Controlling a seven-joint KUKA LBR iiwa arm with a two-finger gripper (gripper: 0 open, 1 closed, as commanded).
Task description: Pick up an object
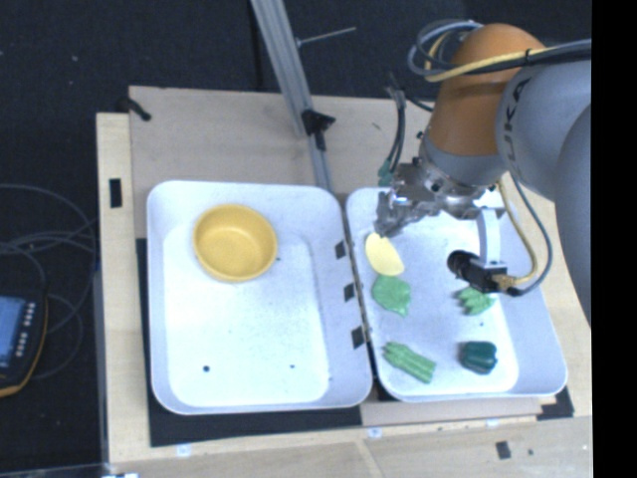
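My gripper (391,215) hangs over the upper left part of the right bin (528,366), just above a pale yellow oval object (384,256). Below that lies a light green lumpy piece (392,295). A green ridged piece (411,362) rests near the bin's front edge. A dark green pepper-like object (478,357) sits at the front right, and a small bright green piece (475,301) lies right of centre. Nothing shows between the fingers.
The left bin (249,366) holds a yellow bowl (235,242) in its upper left part. A grey metal pole (289,68) slants down to the gap between the bins. The arm's orange band and grey body cover the right bin's upper right.
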